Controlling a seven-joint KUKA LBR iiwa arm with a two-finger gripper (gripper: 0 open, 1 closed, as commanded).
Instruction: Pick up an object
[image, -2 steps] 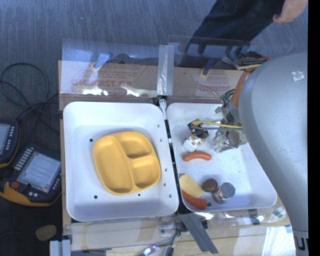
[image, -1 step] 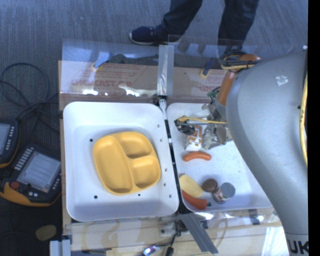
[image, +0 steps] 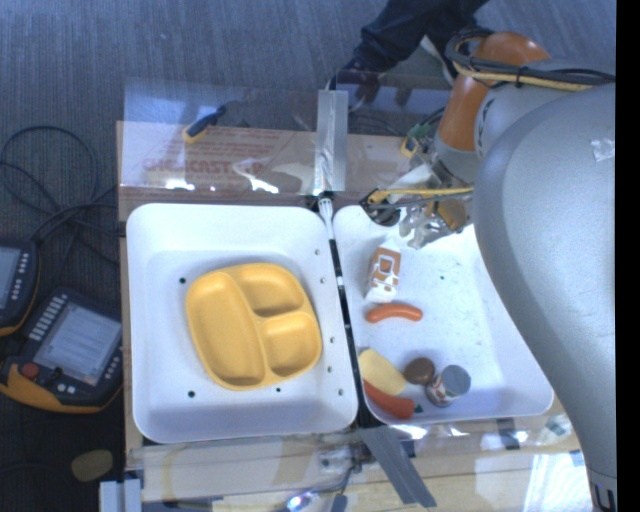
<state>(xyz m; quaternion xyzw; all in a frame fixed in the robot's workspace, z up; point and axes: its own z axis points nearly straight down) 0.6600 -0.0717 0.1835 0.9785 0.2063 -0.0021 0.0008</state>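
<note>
Two shallow white plastic bins sit side by side, glossy and round-cornered. The left bin holds a yellow divided tray, a smooth moulded plate with three compartments and soft, rounded edges, lying in the middle of the bin. The right bin holds the small things: near its centre, toward 10 o'clock, a small white carton with an orange-brown printed panel, whose lettering is too small to read; just below it a slim orange-red toy sausage, lying crosswise. At the bin's 7 o'clock corner a pale yellow wedge like a piece of toy cheese rests just beside a red rounded piece; next to these, toward 6 o'clock, are a dark brown round object and a small grey metal can lying close together. The gripper hangs at the bin's 12 o'clock edge, a cluttered metallic head with yellow cabling, above and a little to the right of the carton and apart from it; whether its jaws are released or clenched cannot be told here, and nothing is visible between them. The arm is a broad matte grey mass with an orange band above the wrist. Behind the bins lies a brown cardboard sheet with faint, illegible red print.
</note>
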